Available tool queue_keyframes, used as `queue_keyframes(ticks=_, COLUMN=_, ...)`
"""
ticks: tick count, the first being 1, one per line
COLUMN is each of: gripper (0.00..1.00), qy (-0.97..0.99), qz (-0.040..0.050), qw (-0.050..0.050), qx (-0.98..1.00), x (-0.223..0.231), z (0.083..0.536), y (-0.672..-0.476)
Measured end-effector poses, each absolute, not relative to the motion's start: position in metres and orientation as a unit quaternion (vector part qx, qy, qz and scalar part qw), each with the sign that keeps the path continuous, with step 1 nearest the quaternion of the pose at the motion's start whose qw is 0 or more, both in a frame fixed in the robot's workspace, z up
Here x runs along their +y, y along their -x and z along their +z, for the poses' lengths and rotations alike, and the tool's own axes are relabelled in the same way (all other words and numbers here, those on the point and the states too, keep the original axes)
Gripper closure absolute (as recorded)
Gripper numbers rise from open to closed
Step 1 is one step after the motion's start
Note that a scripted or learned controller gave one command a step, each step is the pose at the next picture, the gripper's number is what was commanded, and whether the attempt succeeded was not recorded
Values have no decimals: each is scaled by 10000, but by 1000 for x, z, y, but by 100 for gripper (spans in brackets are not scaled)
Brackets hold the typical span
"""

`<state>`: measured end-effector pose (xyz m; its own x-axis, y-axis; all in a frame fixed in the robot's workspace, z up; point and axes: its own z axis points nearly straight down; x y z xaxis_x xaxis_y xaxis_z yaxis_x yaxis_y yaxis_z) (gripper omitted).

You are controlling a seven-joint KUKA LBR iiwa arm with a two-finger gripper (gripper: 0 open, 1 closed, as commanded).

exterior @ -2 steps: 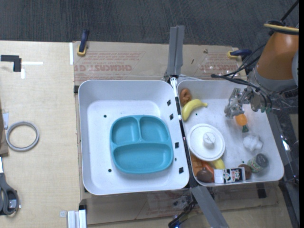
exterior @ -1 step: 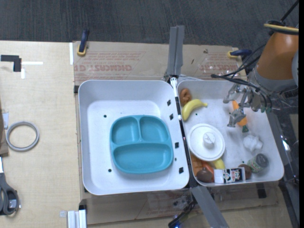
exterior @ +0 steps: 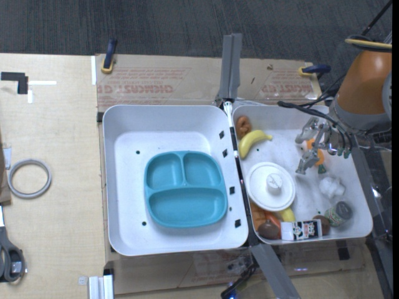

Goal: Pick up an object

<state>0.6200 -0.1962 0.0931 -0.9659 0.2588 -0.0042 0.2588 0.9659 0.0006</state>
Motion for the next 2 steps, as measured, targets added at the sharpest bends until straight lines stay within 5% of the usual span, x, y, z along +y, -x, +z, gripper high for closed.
queue_keyframes(ticks=1, gripper=100, qy=-1295, qz=-10, qw=52, qx=9916, x=-196, z=104, y=-622)
queue_keyframes(ticks=2, gripper=100, qy=-1178, qz=-1, qw=28, qx=9930, x=-159, z=218, y=-617)
